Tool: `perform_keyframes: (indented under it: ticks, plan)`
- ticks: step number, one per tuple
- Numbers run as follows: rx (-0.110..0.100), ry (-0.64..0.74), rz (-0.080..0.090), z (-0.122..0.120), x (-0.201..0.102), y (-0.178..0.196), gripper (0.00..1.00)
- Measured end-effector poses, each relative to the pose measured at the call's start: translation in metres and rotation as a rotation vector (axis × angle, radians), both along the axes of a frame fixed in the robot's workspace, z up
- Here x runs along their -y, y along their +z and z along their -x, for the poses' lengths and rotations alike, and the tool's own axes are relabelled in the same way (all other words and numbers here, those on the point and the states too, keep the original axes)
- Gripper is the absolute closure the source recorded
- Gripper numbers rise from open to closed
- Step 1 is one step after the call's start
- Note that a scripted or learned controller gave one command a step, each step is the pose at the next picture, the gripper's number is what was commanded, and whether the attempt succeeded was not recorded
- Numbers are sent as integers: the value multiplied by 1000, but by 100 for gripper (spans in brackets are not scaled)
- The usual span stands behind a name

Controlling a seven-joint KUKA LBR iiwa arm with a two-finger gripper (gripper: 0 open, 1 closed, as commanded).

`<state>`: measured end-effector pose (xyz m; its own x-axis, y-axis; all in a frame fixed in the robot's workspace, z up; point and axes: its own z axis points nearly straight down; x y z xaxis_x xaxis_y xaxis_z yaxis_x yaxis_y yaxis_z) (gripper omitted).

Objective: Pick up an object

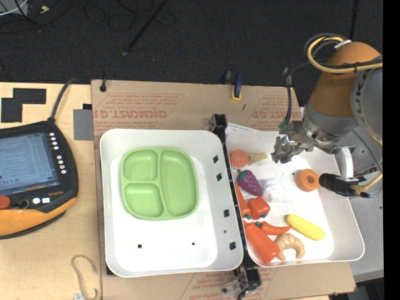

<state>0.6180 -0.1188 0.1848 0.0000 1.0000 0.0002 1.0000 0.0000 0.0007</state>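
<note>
Right now my gripper (pixel 284 147) hangs over the upper part of the right bin (pixel 350 242), and I cannot tell how it is set. Toys crowd centre-right; the purple grapes (pixel 250 181) touch neighbours, so a descent could nudge them aside.

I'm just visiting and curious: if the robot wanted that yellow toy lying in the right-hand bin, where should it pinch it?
Probably across the middle of the yellow toy, coming straight down from above. It lies flat, long and narrow, slanting across the right bin, so fingers closing over its short width should fit, and both long sides look free of neighbours.
</note>
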Motion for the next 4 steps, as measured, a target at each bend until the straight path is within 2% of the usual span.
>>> perform_keyframes:
  ticks: [1,4]
  plan:
    - [0,0,0,0,2,45,100]
    - [-4,2,0,14,-164,55,100]
